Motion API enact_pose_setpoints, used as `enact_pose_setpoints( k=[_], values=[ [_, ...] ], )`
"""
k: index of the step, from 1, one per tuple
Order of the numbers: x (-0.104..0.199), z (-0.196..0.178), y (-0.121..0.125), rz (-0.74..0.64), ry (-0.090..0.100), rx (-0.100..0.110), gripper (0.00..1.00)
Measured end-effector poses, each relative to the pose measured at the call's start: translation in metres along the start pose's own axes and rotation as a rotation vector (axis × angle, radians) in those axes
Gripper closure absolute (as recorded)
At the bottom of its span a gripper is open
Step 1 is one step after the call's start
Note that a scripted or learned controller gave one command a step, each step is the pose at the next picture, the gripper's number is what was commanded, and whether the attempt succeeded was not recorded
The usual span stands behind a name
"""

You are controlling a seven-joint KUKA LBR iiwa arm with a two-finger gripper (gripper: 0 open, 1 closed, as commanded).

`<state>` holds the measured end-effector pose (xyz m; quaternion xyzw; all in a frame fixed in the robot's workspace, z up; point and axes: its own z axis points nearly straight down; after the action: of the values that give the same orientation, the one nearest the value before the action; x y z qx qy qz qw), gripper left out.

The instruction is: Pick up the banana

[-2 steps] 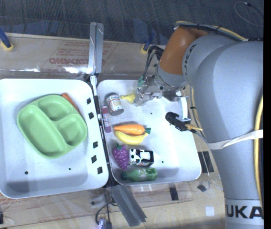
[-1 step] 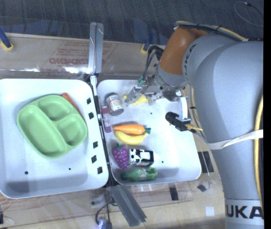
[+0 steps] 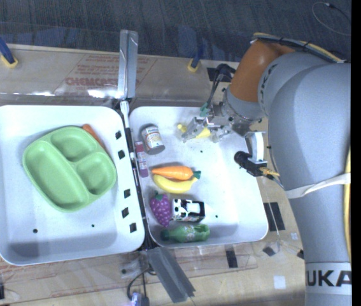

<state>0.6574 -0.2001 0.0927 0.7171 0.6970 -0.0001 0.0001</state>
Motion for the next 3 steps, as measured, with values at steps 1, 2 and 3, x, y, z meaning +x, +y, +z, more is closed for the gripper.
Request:
enact_pose_setpoints(
  k=[1,2,3],
  values=[
    [-0.0064,-0.0007,0.0013,-0.029,-0.001,-0.002,0.00],
    [-0.0064,-0.0007,0.0013,-0.030,-0.001,-0.002,0.00],
    [-0.0065,-0.0007,0.0013,-0.029,-0.001,-0.002,0.00]
  ],
)
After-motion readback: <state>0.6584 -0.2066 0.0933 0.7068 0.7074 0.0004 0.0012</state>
